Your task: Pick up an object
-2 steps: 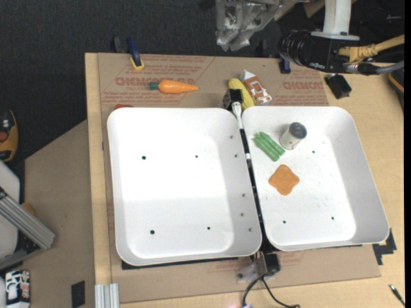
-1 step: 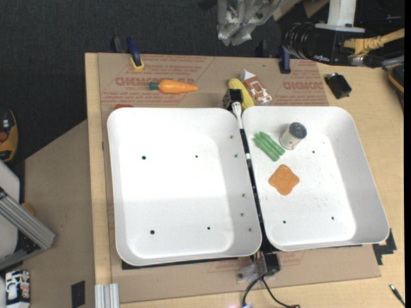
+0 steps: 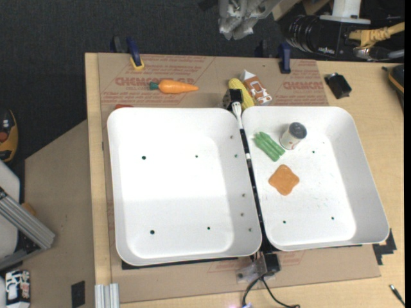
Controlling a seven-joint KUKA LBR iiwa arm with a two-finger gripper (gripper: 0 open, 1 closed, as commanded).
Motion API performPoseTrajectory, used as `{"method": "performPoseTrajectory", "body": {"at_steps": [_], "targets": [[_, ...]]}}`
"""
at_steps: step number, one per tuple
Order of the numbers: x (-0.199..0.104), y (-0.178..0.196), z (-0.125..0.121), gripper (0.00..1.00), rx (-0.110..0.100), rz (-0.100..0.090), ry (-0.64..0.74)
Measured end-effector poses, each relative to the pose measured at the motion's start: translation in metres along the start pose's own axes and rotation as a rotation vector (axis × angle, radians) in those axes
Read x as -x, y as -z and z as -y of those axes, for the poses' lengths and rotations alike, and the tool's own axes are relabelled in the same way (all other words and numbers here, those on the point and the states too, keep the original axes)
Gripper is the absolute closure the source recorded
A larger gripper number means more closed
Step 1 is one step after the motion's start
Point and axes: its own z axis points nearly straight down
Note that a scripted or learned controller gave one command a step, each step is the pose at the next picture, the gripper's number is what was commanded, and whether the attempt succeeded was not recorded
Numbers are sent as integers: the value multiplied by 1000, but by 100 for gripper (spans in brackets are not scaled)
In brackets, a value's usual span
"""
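Three candidate objects lie together in the upper left part of the right shallow white bin (image 3: 359,172): a flat orange wafer-like piece (image 3: 283,179), a green ridged pod-shaped toy (image 3: 268,145) and a small grey-capped cylinder (image 3: 294,135) just beside the green one. The left shallow white bin (image 3: 128,172) adjoins it. Beyond the bins, on the cardboard-covered surface (image 3: 96,88), lie a toy carrot (image 3: 174,86) and a yellow corn-like toy (image 3: 236,88). The metallic end effector (image 3: 244,8) hangs well above and behind the bins; whether it is apart or together I cannot tell. Nothing is grasped yet, so the approach, grasp and lift all seem to remain.
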Motion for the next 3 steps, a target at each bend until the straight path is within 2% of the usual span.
{"method": "performPoseTrajectory", "body": {"at_steps": [3], "targets": [[-2, 32, -2, 100, 11, -3, 2]]}}
